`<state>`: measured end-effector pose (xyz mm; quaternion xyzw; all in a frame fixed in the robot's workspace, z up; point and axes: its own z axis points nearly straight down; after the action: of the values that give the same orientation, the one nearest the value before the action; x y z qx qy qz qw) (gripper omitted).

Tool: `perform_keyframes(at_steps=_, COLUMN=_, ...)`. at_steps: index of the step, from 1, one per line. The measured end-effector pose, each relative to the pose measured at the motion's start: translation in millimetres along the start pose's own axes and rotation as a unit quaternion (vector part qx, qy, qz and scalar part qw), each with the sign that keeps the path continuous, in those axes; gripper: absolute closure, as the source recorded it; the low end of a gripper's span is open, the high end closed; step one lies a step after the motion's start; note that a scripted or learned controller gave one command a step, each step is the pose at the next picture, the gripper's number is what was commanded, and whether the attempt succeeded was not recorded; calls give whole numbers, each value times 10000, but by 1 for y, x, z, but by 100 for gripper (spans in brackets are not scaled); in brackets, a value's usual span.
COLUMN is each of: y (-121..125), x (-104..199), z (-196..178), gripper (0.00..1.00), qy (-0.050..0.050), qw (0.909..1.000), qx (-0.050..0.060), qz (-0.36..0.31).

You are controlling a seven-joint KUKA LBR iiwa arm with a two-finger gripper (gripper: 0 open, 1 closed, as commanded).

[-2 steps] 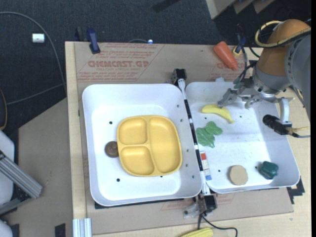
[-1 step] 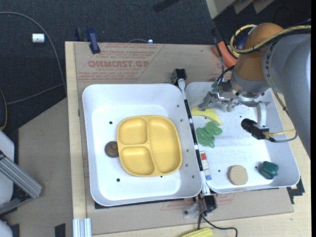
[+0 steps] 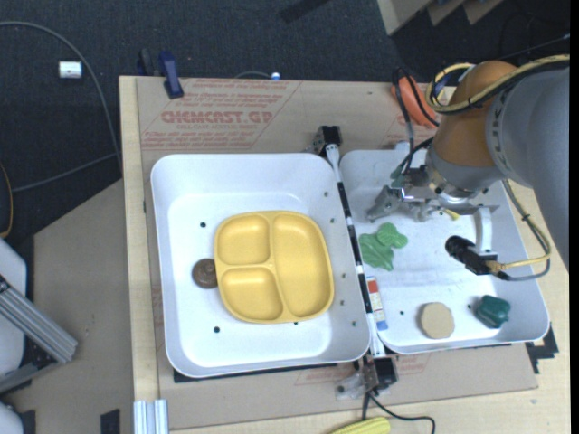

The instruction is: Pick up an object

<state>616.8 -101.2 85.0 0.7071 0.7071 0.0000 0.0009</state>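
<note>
My gripper (image 3: 409, 199) hangs over the upper part of the right bin (image 3: 516, 242), under the orange-banded wrist. A green leafy object (image 3: 382, 246) lies just below and left of it, near the bin's left wall, apart from the gripper. A tan round disc (image 3: 437, 320) rests near the bin's front edge. Beside the disc, in the front right corner, sits a small dark green object (image 3: 493, 310). Nothing shows in the gripper's hold.
The left bin (image 3: 181, 197) holds a yellow divided plate (image 3: 271, 267) with a small brown round piece (image 3: 205, 273) against its left edge. A divider rail (image 3: 348, 233) separates the bins. Cardboard lies beneath both.
</note>
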Motion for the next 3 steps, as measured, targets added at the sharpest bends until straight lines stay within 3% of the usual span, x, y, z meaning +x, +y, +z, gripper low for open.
perform_keyframes(at_steps=1, y=18, x=-94, z=0, gripper=0, qy=-7, qw=10000, qx=-1, qz=4)
perform_keyframes(at_steps=2, y=43, x=-118, z=-71, gripper=0, qy=-5, qw=10000, qx=-12, qz=-3)
perform_keyframes(at_steps=3, y=19, x=-29, z=1, gripper=0, qy=12, qw=10000, qx=13, qz=-4)
